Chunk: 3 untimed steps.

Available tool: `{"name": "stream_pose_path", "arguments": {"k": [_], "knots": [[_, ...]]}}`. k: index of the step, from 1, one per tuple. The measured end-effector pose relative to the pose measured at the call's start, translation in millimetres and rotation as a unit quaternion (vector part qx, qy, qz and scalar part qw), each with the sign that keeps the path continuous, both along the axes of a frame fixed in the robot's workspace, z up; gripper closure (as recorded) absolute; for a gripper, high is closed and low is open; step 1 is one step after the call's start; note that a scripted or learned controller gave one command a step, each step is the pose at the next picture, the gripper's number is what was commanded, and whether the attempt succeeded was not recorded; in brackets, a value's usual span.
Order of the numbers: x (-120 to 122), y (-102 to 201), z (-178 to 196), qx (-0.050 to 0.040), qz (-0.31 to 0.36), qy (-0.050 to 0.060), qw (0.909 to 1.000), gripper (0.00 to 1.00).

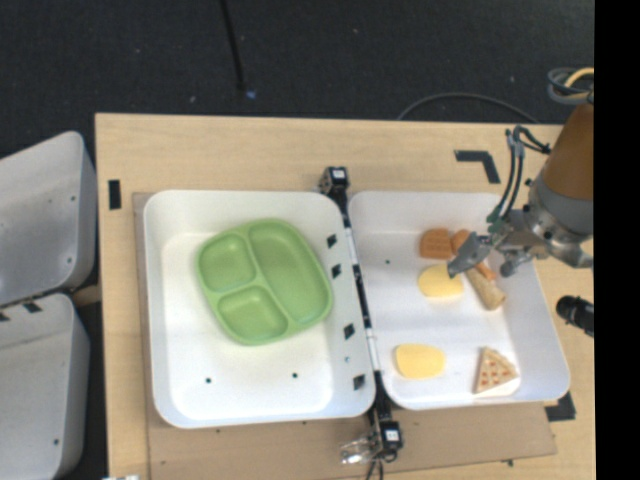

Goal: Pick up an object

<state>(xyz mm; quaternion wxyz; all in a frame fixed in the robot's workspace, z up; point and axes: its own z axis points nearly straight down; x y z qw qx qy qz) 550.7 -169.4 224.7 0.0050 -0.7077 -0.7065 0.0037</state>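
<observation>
Approach step: gripper (478,258) right of centre, fingers spread, nothing held, over yellow piece (440,284). Next: descend, close.

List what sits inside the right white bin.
The right white bin holds two pale yellow pieces, a waffle-like wedge, an orange-brown piece and a tan stick, partly covered by the end effector.

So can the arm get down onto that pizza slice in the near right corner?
Probably yes: the pizza slice lies apart from the other food, with nothing on it, and the gripper hovers in the same bin.
</observation>
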Motion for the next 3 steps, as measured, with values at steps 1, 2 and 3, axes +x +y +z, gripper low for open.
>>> {"name": "stream_pose_path", "arguments": {"k": [1,2,3], "knots": [[2.7,0.4,7.1,-0.0012,0.002,-0.006,1.0000,0.00],[-0.1,8.8,-49.4,-0.0011,0.001,-0.004,1.0000,0.00],[1.5,17.8,-103.5,-0.0012,0.000,-0.005,1.0000,0.00]]}}
